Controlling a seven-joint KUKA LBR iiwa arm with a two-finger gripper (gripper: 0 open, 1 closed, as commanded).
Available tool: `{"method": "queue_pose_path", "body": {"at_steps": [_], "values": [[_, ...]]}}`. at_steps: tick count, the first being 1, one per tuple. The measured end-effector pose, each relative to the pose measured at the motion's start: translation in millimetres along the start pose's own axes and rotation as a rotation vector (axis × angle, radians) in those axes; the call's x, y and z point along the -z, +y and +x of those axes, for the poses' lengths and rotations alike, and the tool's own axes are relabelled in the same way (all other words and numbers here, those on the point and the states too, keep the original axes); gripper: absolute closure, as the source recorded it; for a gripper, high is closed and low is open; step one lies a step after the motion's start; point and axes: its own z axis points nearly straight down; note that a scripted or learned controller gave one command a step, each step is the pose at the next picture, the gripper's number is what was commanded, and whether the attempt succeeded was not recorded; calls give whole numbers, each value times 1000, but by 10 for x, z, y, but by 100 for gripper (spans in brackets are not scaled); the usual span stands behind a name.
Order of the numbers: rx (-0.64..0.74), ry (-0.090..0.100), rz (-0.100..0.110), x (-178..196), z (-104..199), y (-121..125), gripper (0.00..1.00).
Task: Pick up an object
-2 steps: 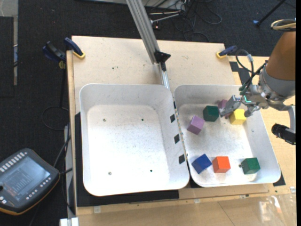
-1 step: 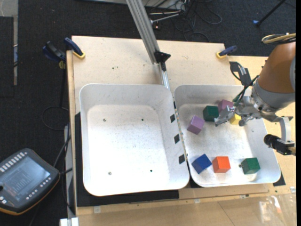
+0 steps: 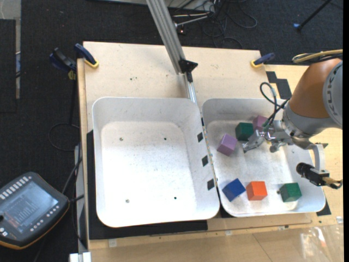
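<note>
Beige bench (image 3: 136, 70) carries 2 white bins side by side, left bin (image 3: 144, 160) w/ bare floor. Right bin (image 3: 262, 162), right half of frame, holds 6 cubes: 2 purple (image 3: 227, 144) (image 3: 260, 123), 2 green (image 3: 244, 130) (image 3: 290, 191), 1 blue (image 3: 234, 189), 1 orange (image 3: 257, 190). Gripper (image 3: 254, 141) sits low, center-right, just beside upper green cube; can't tell its grip state. Teach pendant (image 3: 27, 209) at lower left.

- One camera, fixed above my bench (image 3: 142, 70), looking down at a slant.
- Far enough back to take in both white bins (image 3: 103, 162), side by side, plus the dark floor (image 3: 43, 15) around.
- My arm (image 3: 319, 97) enters from its right.
</note>
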Motion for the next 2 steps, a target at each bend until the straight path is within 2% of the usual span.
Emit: {"method": "queue_pose_path", "body": {"at_steps": [1,2], "values": [[1,0,-2,-278,5,-2,0],[0,-1,-7,-155,2,9,100]]}}
